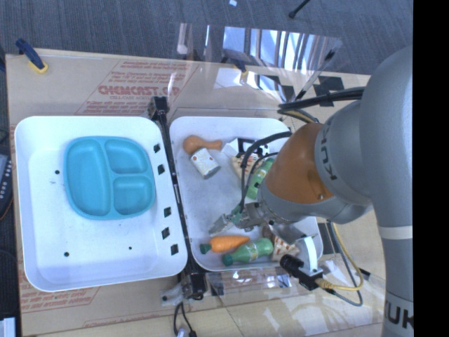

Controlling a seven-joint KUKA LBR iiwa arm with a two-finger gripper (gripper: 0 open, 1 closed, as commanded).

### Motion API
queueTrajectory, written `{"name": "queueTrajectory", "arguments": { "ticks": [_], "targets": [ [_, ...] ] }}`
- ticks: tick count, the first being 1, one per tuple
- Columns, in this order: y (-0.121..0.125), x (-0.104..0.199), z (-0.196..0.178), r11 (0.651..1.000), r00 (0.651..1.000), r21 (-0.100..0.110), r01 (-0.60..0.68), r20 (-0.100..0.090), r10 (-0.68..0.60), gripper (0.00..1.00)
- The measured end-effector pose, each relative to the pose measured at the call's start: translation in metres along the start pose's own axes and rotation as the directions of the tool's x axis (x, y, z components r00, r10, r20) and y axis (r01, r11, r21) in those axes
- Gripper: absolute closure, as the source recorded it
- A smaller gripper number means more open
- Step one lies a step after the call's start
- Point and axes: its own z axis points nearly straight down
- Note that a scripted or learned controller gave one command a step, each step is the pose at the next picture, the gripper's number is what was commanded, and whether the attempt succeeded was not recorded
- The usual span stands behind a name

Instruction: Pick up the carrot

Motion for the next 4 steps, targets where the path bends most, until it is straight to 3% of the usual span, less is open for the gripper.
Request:
{"name": "queueTrajectory", "arguments": {
  "ticks": [1, 2, 3, 4],
  "targets": [
    [0.000, 0.001, -0.005, 1.000, 1.000, 0.009, 0.007, -0.005, -0.007, 1.00],
    [0.000, 0.001, -0.005, 1.000, 1.000, 0.010, 0.008, -0.005, -0.008, 0.00],
    [0.002, 0.012, 0.006, 0.932, 0.932, -0.007, 0.362, 0.012, -0.362, 0.00],
    [0.002, 0.014, 0.000, 0.928, 0.928, 0.000, 0.372, 0.003, -0.372, 1.00]
  ]
}}
